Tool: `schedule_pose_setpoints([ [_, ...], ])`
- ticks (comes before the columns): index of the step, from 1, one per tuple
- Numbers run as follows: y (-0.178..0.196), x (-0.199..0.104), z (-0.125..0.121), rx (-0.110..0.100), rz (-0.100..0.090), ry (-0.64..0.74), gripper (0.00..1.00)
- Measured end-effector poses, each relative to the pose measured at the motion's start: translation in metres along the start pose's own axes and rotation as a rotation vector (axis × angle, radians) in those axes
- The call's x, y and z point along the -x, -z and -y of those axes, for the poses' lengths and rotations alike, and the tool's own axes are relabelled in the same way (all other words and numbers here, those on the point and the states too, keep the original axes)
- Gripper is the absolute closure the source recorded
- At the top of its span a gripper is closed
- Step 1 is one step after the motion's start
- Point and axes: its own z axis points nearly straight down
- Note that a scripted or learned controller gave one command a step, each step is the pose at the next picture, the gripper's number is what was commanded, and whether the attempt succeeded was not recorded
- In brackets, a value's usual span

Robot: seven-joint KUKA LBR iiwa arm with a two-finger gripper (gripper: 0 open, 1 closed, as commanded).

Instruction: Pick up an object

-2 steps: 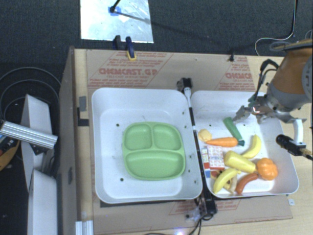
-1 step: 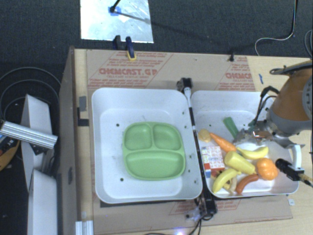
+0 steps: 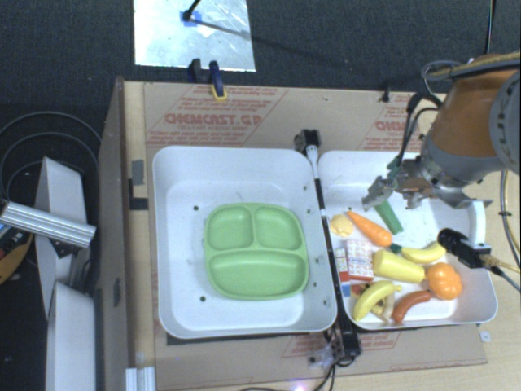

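End effector (image 3: 389, 192) over right bin (image 3: 487, 304), upper part; finger state: cannot tell. Green stick (image 3: 387, 216) just below tip at 6 o'clock, long axis 11-to-5. Carrot (image 3: 369, 227) next, 7 o'clock.

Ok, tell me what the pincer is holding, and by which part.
Cannot be told: the pincer sits over the green stick in the right bin, with no clear grip shown.

Grey arm with orange band (image 3: 480, 112): cut off at right picture edge. Small printed white carton (image 3: 358, 259): lettering too small to read.
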Motion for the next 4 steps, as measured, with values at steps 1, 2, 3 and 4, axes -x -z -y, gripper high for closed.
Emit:
schedule_pose_setpoints([
  [1,-0.064,0.029,-0.007,-0.011,0.002,-0.012,0.00],
  [2,-0.118,0.021,0.008,-0.012,0.000,-0.012,0.00],
  [3,-0.104,0.021,0.006,-0.007,0.001,-0.010,1.00],
  [4,-0.010,-0.060,-0.064,0.003,0.001,0.000,1.00],
])
